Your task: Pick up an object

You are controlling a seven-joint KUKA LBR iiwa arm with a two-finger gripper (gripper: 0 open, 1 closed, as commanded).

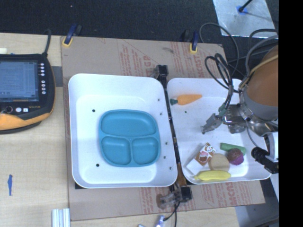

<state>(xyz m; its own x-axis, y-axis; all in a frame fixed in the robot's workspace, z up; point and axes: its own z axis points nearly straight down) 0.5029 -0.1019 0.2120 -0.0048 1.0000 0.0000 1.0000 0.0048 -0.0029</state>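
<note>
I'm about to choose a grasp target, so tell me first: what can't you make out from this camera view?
- Tool: small and dark against the right bin; whether it is open or shut cannot be told.
- Purple item: its green end is partly behind the arm; its type is unclear.
- Small packet: print too small to read.
- Round tan item: overlapped by the banana; its identity is uncertain.
- Tablet: cut off by the left edge.
</note>
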